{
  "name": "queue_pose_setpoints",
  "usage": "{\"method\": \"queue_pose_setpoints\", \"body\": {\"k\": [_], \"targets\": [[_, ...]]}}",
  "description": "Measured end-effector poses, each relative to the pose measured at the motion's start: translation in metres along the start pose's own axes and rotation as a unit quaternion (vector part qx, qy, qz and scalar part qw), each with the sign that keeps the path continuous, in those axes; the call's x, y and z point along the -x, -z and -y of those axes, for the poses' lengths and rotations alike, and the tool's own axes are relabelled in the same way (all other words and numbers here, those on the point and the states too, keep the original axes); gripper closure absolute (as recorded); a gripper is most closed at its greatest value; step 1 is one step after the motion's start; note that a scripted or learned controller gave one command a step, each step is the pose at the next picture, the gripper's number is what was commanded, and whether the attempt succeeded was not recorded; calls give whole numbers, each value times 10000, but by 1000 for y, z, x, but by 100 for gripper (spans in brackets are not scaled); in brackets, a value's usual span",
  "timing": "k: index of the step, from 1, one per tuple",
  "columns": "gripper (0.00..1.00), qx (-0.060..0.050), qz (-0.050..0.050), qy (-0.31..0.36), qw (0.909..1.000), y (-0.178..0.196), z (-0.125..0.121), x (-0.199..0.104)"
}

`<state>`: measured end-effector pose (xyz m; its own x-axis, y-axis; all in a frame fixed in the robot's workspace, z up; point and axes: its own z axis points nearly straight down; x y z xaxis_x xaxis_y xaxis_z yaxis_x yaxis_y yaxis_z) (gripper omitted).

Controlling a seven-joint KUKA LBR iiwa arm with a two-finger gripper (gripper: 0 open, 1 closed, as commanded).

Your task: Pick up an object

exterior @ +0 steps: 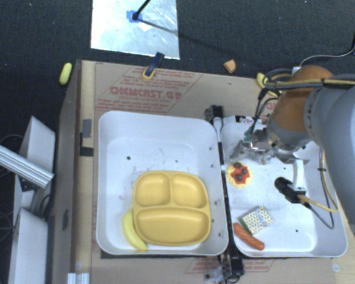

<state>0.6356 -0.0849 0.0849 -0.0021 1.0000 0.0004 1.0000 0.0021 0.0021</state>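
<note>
While its grip stays unreadable, claw (255, 151) near right bin's (328, 240) far-left corner.

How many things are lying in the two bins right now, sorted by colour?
Yellow: 2, the divided plate and the banana beside it in the left bin.
Red-topped: 1, the small tart in the right bin.
Patterned: 1, the small packet.
Orange-red: 1, the sausage.
Total: 5

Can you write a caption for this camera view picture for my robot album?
Grey robot arm hovers its gripper above a round yellow toy tart.
</note>
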Motion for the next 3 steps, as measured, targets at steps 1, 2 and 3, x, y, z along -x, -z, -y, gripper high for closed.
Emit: {"method": "queue_pose_setpoints", "body": {"k": [1,2,3], "targets": [[0,-6,1,-3,10000,0,27,3],[0,-6,3,-4,10000,0,51,3],[0,-4,3,-5,10000,0,62,6]]}}
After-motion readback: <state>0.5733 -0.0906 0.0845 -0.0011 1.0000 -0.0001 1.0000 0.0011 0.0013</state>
